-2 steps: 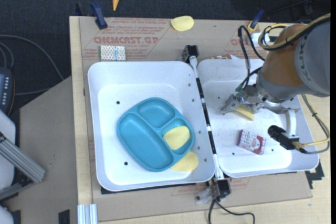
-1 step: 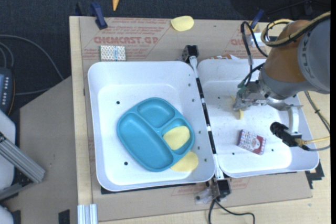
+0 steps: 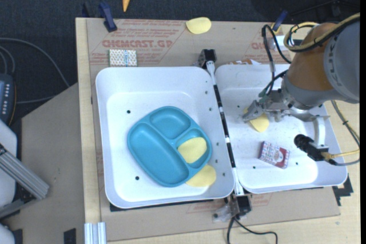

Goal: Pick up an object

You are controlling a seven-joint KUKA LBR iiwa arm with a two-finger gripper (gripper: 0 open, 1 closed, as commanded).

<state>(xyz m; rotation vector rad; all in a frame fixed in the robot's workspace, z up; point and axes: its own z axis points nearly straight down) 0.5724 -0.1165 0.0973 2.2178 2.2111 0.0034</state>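
Down at the near edge, cables trail off the desk (image 3: 143,37). Over in the right bin (image 3: 274,177), the gripper (image 3: 258,113) sits low, and I can't tell whether it's clenched or released. A yellow piece (image 3: 259,124) lies just below its tip, touching or nearly so. The red packet (image 3: 273,154) lies nearer, apart.
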